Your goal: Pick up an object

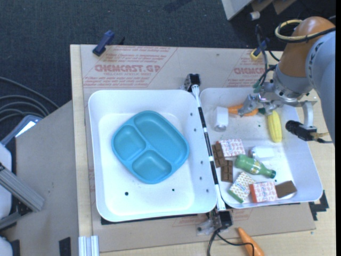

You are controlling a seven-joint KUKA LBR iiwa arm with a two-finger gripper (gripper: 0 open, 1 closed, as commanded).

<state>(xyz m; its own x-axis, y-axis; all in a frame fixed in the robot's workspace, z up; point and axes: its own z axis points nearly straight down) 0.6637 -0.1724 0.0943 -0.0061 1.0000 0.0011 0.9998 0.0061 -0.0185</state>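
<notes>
From my screen I see the arm (300,57) reaching in from the right and coming down over the far end of the right bin (308,167), with the pincer (257,104) low above the bin floor. I cannot tell whether the pincer is apart or together, and nothing is visibly clamped in it. An orange carrot (237,110) lies on the bin floor just to the left of the pincer tip, so close that I cannot tell if they touch. A small white cup (221,117) sits left of the carrot, near the wall between the 2 bins. A yellow corn cob (274,126) lies lengthwise just right of the pincer. Nearer the camera, a green bottle (253,166) lies on its side in the middle of the bin, with a white lump (265,153) just behind it. 2 chocolate bars (219,153) lie along the left wall, and a checkered packet (233,146) sits beside them. At the near end I see another packet (242,186), a red and white box (263,191) and a brown block (286,188) in a row. The left bin (97,143) holds 1 blue divided plate (150,145) lying flat. Both bins rest on the tabletop (133,68).
</notes>
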